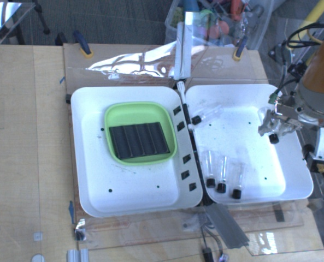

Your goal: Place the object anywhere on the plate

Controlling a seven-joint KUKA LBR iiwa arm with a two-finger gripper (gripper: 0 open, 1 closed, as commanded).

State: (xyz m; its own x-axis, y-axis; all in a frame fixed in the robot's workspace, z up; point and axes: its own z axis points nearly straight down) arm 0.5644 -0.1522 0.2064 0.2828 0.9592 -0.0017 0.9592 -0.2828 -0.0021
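A green square plate sits in the left bin, and a black ridged slab lies flat on it. In the right bin, three clear tubes with black caps lie side by side near the front left corner. Another clear tube lies close to the divider further back. My gripper hangs over the right side of the right bin, well apart from the tubes and far from the plate. A small dark piece shows at its lower tip, and I cannot make out what it is.
A row of black clips runs along the divider between the bins. A clear box of colourful items stands behind the bins. Crumpled clear film lies behind the left bin. Cables hang at the arm on the right.
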